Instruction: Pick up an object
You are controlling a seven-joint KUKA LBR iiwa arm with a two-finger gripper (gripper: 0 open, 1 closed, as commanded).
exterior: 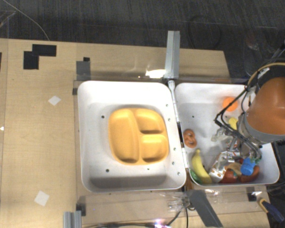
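Camera view, looking down at a slant.
Arm: grey body with its orange band (274, 107) enters from the right edge and bends down over the right bin (204, 99).
Gripper (226, 161): low in the near half of the right bin, among the clutter; cables and metal parts crowd it, so I cannot tell how it is set or whether anything sits in it.
Banana (199, 165): yellow, just left of the gripper, lying along the bin's left side, lower end near the front wall.
Red items (233, 175): just in front of the gripper, against the front wall; shapes unclear.
Blue piece (247, 166): just right of the gripper, close to the red items.
Brown-orange round item (189, 137): left of and behind the gripper, by the bin's left wall.
Orange item (230, 103): well behind the gripper, partly hidden by cables.
Left bin (92, 127): well left of the gripper.
Yellow divided tray (137, 135): centred on the left bin's floor, three compartments.
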